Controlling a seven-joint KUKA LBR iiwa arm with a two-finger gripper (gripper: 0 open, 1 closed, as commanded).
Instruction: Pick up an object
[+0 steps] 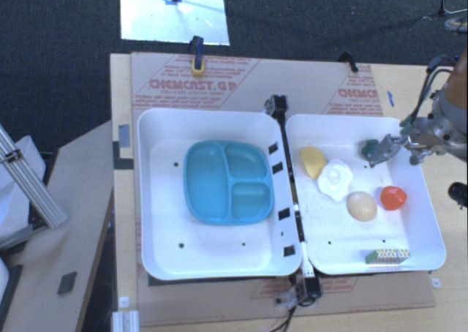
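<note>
A small green-and-yellow patterned block (387,255) lies closest, by the front wall of the right white bin (424,246). The left white bin (157,177) holds a blue plastic three-compartment plate (227,182). In the right bin sit a yellow banana-like piece (313,161), a white fried-egg toy (335,179), a beige egg-shaped object (361,206) and a red-orange round toy (393,197), close together. The two-finger gripper (379,150) hovers over that bin's far right part; whether it is apart or closed, I cannot tell.

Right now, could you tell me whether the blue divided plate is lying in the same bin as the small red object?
No, the blue divided plate lies in the left bin, while the small red object lies in the right bin.
</note>
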